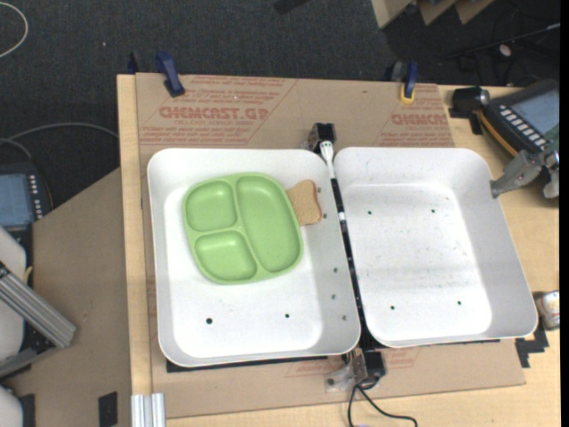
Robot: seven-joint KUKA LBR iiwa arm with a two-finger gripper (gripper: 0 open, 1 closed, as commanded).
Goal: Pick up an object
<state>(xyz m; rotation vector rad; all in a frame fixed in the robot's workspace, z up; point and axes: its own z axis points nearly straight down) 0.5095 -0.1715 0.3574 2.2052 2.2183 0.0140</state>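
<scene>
A light green divided plate [242, 229] with three compartments lies in the upper part of the left bin [240, 327]. A small tan slab [306, 202], like a slice of bread or a sponge, rests against the plate's right rim, close to the wall between the bins. At the view's right edge a grey pointed part that looks like my gripper [520, 174] hangs just outside the upper right corner of the right bin [427, 318]. It is far from both objects, and nothing is seen held in it.
Both bins sit on a brown board on the bench. A black clip [323, 135] sits at the top of the seam between the bins. A dark pendant with a screen [524, 118] lies at the back right. Blue clamps [169, 74] hold the board's far edge.
</scene>
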